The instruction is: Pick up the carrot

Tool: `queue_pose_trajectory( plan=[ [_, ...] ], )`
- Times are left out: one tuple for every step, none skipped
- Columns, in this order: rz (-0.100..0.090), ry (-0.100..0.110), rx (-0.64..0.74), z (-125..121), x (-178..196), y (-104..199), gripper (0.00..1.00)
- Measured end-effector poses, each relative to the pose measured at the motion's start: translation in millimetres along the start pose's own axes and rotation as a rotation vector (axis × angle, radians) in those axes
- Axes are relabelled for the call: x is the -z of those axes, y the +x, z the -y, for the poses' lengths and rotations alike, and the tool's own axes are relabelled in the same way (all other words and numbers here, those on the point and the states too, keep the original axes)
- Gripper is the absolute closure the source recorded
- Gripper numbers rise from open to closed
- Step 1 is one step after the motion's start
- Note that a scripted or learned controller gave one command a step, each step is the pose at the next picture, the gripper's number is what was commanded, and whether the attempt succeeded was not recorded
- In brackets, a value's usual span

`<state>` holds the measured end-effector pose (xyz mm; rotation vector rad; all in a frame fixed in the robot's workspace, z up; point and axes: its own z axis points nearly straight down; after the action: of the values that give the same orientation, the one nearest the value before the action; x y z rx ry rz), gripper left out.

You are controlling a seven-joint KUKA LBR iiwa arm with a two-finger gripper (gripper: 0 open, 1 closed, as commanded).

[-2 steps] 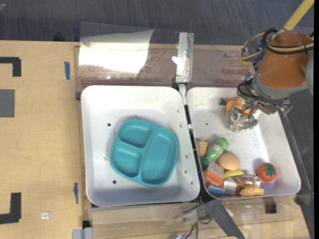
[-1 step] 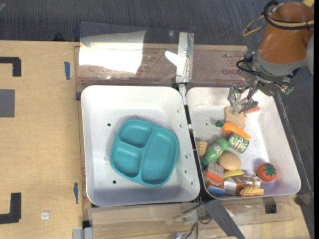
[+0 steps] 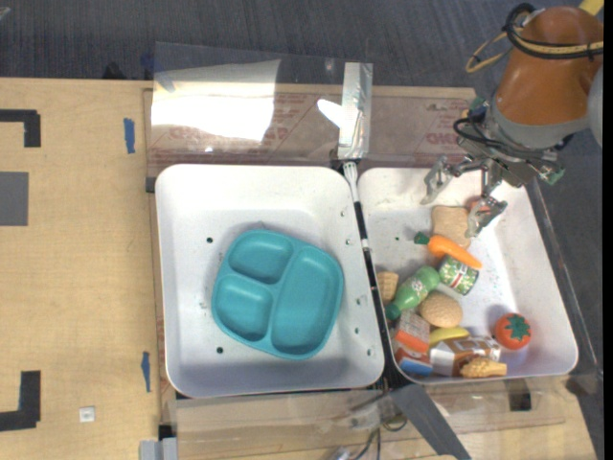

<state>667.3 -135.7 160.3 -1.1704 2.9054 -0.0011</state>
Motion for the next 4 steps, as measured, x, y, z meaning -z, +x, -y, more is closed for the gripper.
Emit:
queue_pose_trajectory(
  plan=[
    [0.001,0.003,0.055,-21,-54,47,0.0],
    [0.001,0.004,0.018,-30,-71,79,0.0],
    [0.001,0.006,-0.031,-67,-70,115,0.0],
    [0.012,0.014,-0.029,-66,-56,109,1.0]
  ],
)
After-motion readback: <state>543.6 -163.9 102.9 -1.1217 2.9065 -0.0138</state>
